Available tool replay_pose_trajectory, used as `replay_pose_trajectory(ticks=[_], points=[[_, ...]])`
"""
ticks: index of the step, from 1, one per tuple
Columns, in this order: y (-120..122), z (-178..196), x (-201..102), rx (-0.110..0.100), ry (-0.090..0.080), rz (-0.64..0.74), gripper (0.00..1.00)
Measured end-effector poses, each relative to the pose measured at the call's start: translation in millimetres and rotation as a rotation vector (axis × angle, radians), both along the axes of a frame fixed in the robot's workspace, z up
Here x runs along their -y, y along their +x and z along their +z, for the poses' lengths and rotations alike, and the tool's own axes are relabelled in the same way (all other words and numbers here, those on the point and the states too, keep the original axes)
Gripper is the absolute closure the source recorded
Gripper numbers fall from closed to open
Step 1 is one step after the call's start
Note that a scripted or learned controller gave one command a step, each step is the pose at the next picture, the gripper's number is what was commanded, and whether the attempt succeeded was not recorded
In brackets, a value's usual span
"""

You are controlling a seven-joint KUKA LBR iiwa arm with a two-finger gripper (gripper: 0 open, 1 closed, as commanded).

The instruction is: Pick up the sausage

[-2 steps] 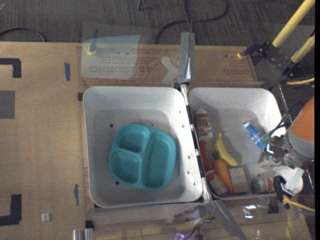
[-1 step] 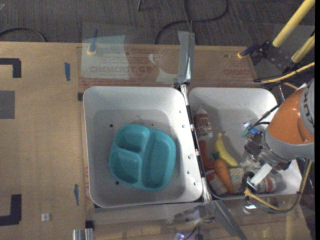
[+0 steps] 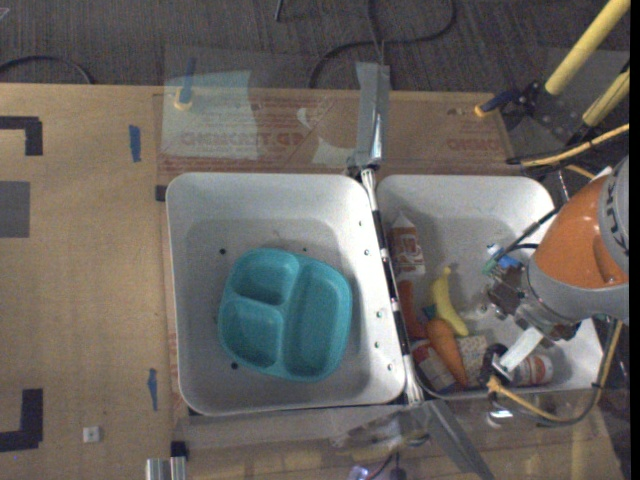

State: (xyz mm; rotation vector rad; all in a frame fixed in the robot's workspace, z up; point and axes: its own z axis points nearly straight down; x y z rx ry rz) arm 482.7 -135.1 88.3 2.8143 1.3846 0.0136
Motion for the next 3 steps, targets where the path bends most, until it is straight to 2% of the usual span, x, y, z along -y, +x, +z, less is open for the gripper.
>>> replay_pose_trajectory(ticks=[1,2,3], points=[[8.6,179.8,81.3,-0.010,-0.001,0.104,0.00],[8.6,179.5,81.0,-0.011,0.000,0.105,0.00],[17.0,332.9,63.1,-0.011,0.002,-0.445,0.00]])
